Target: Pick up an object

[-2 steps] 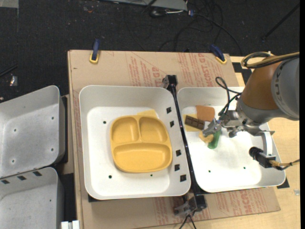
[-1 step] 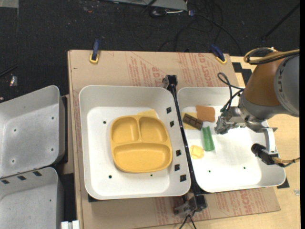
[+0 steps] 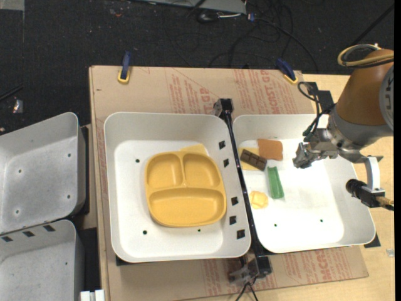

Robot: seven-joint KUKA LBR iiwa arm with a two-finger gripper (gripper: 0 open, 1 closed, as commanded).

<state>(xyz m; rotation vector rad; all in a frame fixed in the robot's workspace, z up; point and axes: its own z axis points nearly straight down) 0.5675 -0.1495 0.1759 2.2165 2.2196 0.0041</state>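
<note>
The right bin [image 3: 326,231] holds an orange block [image 3: 270,148], a dark brown bar [image 3: 254,160], a green stick [image 3: 275,182] and a small yellow piece [image 3: 258,199], all in its left half. My gripper [image 3: 305,157] hangs over the bin's upper middle, just right of the orange block and apart from it. Nothing shows between its fingers.
The left bin [image 3: 125,231] holds a yellow divided tray [image 3: 185,189]. A black divider [image 3: 235,168] runs between the bins. The arm's orange band [image 3: 369,80] is at the right. Two spare white bins [image 3: 37,168] lie off the bench at the left.
</note>
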